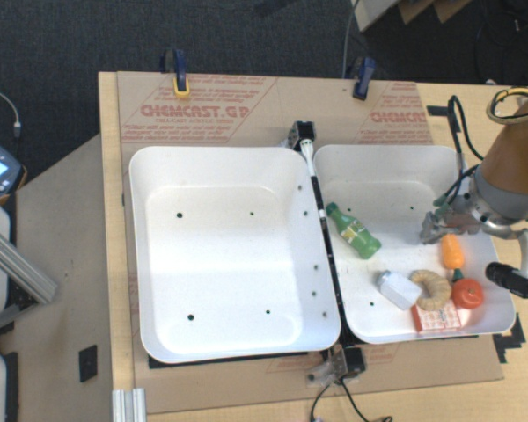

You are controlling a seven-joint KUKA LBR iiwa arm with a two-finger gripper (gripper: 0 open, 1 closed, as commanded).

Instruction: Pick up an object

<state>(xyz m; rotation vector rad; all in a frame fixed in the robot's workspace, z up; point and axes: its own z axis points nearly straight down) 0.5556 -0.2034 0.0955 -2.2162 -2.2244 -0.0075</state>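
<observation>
Carrot (pixel 453 252) lies just beside jaws (pixel 436 228) in right bin (pixel 370 161).

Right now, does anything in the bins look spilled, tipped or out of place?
Nothing spilled. The green bottle lies on its side near the divider in the right bin. The other items crowd that bin's near right corner, the carrot just below the tool.

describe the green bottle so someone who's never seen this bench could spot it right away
Of the two white bins side by side, take the right-hand bin, the one the arm reaches into. The green bottle lies on its side near that bin's left wall, next to the divider between the bins, with its cap pointing up-left. It is the only green thing there and lies apart from the orange, red and white items clustered at the bin's lower right.
</observation>
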